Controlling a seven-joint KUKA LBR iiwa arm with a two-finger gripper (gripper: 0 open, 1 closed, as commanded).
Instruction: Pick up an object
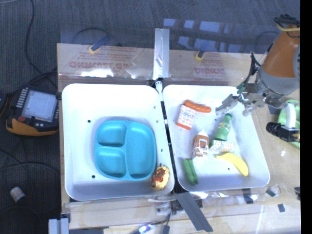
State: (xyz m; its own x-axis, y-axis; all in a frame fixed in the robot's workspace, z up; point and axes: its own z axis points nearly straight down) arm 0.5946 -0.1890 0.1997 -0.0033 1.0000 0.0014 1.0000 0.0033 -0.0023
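Six items crowd your right bin (253, 145), the green bottle (223, 128) at its centre, the gripper (237, 103) spread empty at one o'clock, so it may snag neighbours.

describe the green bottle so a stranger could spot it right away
Look in the right-hand white bin, near its far right side just below the gripper. The green bottle lies there above the yellow banana; it is paler and fatter than the dark green vegetable.
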